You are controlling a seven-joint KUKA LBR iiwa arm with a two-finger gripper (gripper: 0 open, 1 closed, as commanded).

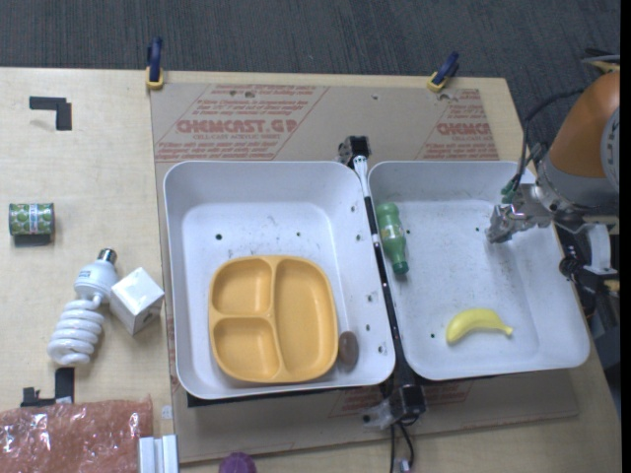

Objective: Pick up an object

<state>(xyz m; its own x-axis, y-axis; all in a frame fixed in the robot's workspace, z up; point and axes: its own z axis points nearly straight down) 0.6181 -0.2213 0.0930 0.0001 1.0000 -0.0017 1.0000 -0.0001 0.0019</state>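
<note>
We see the gripper [505,223] low at the right bin's [552,353] two o'clock corner, carrying nothing; its grip state we can't tell. The banana [479,325] waits at five o'clock, the bottle [392,236] by nine, both lying free for picking.

A single fixed camera looks down at a slant from above the bench [79,166], far enough off to take in both white bins: the left bin [182,264] and the right bin [552,304]. Dark floor runs beyond the bench's far edge. The arm [582,146] enters at the right, its tip perhaps blurred.
</note>
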